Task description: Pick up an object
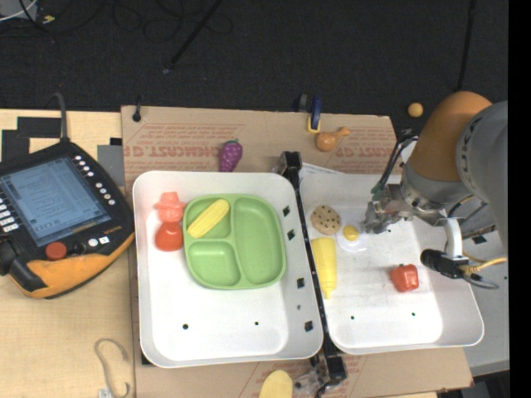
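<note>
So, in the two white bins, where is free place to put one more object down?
Free: the left bin floor in front of the green tray, and the right bin floor below the red object. Crowded: around the gripper, cookie and corn.

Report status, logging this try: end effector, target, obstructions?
End effector low in right bin, grip unclear. Small yellow piece beside it. Cookie, corn close by.

Your grey arm with its orange band point(444, 139) reaches in from the right, wrist bent downward, its two-finger gripper point(378, 220) lowered, dark, and too cluttered for you to read.
</note>
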`<state>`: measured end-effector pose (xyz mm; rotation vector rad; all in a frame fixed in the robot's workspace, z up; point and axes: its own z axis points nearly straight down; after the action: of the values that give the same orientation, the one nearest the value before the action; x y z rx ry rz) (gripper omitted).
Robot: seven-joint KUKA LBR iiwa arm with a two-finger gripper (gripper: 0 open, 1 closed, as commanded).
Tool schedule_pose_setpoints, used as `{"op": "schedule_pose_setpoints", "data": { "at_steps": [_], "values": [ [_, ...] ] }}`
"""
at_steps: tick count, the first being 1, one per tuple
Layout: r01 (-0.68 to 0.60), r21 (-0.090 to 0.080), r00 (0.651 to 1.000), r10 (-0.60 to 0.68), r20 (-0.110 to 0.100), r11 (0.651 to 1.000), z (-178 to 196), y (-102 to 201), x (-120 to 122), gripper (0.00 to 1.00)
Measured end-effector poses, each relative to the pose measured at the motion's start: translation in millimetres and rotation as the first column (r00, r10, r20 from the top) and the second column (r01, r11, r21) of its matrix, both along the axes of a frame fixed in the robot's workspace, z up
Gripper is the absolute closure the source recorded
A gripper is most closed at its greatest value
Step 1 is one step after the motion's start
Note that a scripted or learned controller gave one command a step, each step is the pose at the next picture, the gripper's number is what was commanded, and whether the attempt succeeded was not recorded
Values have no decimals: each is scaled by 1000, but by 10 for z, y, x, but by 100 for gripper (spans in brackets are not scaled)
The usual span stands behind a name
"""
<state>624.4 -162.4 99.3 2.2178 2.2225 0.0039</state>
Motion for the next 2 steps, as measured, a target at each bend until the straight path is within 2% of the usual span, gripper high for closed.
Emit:
{"op": "schedule_pose_setpoints", "data": {
  "at_steps": [2],
  "values": [
    [3,-1,1000,-3,1,1000,1009,42,112,100]
  ]
}}
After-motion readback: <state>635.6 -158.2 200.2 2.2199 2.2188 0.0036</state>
